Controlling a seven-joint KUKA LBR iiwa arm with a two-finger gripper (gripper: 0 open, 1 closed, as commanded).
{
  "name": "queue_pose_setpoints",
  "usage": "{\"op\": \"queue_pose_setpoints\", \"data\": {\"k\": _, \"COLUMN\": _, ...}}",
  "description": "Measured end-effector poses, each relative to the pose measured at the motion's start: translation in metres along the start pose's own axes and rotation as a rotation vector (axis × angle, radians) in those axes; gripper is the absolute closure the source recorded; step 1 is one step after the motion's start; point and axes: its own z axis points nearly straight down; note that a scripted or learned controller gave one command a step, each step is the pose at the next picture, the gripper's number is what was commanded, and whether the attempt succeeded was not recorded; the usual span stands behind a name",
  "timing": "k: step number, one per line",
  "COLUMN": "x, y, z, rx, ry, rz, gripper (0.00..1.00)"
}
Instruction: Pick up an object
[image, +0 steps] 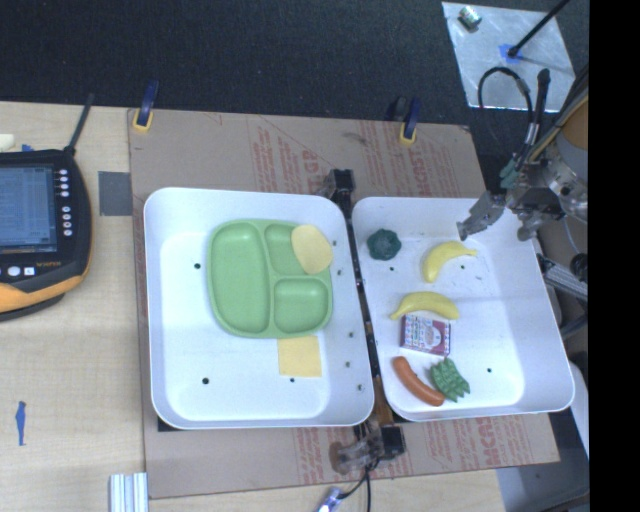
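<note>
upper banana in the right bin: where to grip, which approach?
Grip the upper banana across its thick middle, jaws closing across the narrow width, coming straight down. It lies flat and curved, apart from the dark green piece and the lower banana, so both sides look free. The gripper sits just up-right of it, likely a short move.

The bench (70, 400) bears a cardboard sheet (250, 160), two white bins (170, 390) and a pendant (35, 225).
</note>
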Motion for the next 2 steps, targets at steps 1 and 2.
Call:
{"op": "queue_pose_setpoints", "data": {"k": 1, "x": -0.014, "y": 0.032, "z": 0.183, "rx": 0.002, "ry": -0.001, "rz": -0.001, "gripper": 0.0}}
{"op": "queue_pose_setpoints", "data": {"k": 2, "x": 0.036, "y": -0.024, "z": 0.182, "rx": 0.002, "ry": 0.0, "rz": -0.001, "gripper": 0.0}}
